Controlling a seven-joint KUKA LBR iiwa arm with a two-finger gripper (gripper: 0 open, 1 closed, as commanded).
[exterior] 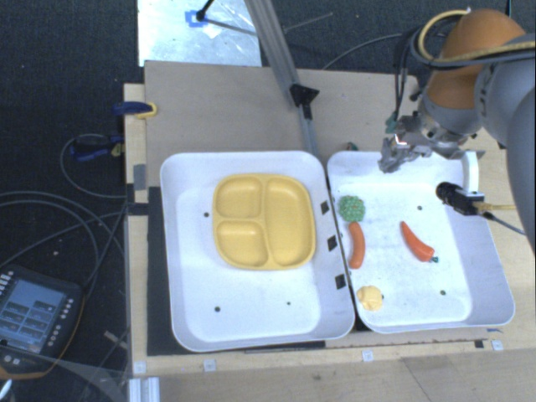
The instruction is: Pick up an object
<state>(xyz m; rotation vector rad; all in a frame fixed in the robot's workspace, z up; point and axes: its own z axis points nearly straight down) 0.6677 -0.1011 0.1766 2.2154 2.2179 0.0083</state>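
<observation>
The object for the pick was not fixed by the task, so we took the four small play-food pieces in the right bin (481,300) as candidates. In the camera view, a green broccoli-like piece (351,208) lay close to that bin's left wall, towards its far edge. A sausage (357,245) lay just nearer along the same wall, its long axis running far to near. A carrot-like orange piece (417,241) lay slantwise near the bin's middle, well apart from the walls. A small yellow piece (369,297) sat by the near-left corner.

We judged all four to be light, hollow plastic toys, stiff rather than soft, and smooth enough to slip or roll under a poor squeeze. The carrot-like piece looked the easiest: it had open floor on both sides, and we would take it across its narrow width at mid-length. The two pieces along the left wall left little room for a finger on that side.

The left bin (188,308) carried a yellow divided plate (264,221).

The gripper (394,159) hung above the right bin's far edge, near its far-left corner, and we saw nothing in it or touching it. We could not tell whether it was parted or closed.
</observation>
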